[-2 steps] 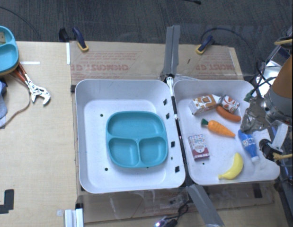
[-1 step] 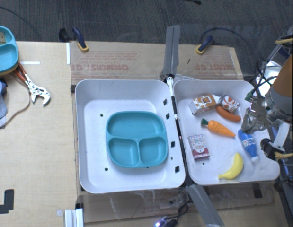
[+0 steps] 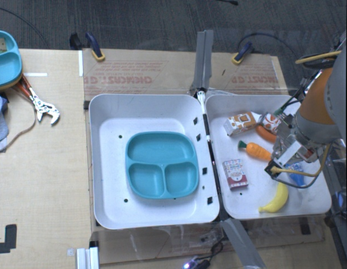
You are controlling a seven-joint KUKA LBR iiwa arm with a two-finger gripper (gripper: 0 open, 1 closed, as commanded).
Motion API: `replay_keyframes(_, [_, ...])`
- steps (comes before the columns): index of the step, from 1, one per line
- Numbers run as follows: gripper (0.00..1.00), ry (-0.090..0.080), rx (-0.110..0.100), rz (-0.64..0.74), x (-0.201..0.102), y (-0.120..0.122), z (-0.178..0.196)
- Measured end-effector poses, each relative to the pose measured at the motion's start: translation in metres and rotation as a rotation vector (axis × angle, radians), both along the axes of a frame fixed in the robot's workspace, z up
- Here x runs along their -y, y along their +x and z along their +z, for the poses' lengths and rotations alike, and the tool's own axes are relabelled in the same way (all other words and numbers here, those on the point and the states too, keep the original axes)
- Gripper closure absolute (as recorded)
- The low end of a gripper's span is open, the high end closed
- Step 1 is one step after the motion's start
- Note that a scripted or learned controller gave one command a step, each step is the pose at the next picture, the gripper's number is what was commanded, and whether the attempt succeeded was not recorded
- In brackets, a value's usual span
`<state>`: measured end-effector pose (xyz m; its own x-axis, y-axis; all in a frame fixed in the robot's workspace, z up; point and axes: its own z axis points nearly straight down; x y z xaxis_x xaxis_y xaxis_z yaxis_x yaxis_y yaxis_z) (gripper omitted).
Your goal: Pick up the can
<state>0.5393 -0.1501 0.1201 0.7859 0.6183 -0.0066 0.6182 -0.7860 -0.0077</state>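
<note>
Listing the right bin's (image 3: 240,209) contents, we count a carton (image 3: 241,123), two carrots (image 3: 257,150), a small box (image 3: 235,174) and a banana (image 3: 276,199). We see the hand (image 3: 281,164) above the bin's right side. We cannot make out the can, nor whether the fingers are apart.

Right bin (image 3: 236,206) crowded: carrot (image 3: 256,150), banana (image 3: 276,200), cartons; its near-left floor open
</note>
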Motion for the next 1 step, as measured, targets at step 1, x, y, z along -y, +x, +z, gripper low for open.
replay_keyframes(1, [1.00,-0.004,0.000,-0.427,-0.0482,-0.0142,-0.0109])
